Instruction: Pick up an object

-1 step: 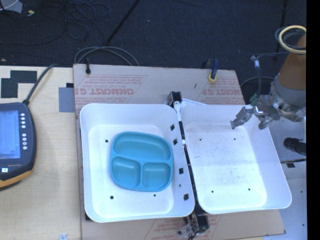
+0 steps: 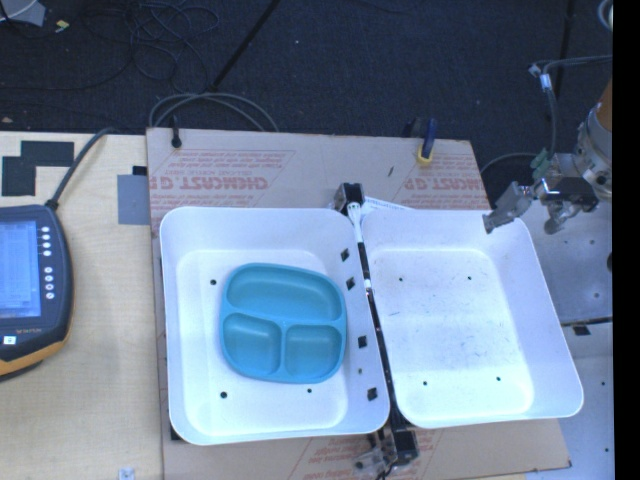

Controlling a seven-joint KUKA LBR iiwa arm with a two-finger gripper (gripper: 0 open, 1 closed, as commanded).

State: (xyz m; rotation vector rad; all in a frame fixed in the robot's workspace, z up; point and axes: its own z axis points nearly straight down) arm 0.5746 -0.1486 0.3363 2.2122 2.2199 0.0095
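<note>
A blue divided plate (image 2: 282, 322) lies flat in the left bin (image 2: 190, 408), near its middle. The claw (image 2: 530, 206) hangs over the far right corner of the right bin (image 2: 555, 388), well apart from the plate. Its fingers look spread, perhaps; nothing sits between them. A teach pendant (image 2: 28, 286) rests on the desk (image 2: 100, 408) at left.
</note>
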